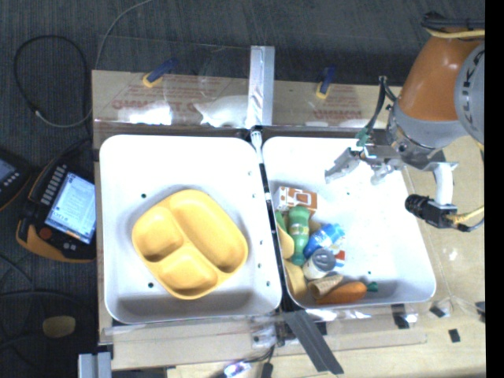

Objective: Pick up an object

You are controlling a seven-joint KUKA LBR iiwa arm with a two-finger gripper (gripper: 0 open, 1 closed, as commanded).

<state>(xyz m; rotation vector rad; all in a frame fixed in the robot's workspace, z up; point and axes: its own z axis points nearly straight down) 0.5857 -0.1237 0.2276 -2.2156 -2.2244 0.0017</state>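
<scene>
Arm (pixel 441 93) reaching from right | pincer (pixel 356 166) apart (nothing between fingers) | above right bin (pixel 409 235)

You have two white bins; the left bin (pixel 118 211) carries a plain yellow divided tray (pixel 189 242), while the right bin (pixel 394 235) holds a mixed cluster against its left wall. In that cluster you can see a green bottle (pixel 298 223), just above it a small box (pixel 295 198) patterned in orange and white, and to the bottle's right a blue-and-white item with a touch of red (pixel 324 242). Below the bottle lies an orange carrot (pixel 344 291) with a green tip. The arm (pixel 441 85) above the right bin is orange with grey, and its gripper (pixel 356 162) is pale grey metal.
</scene>
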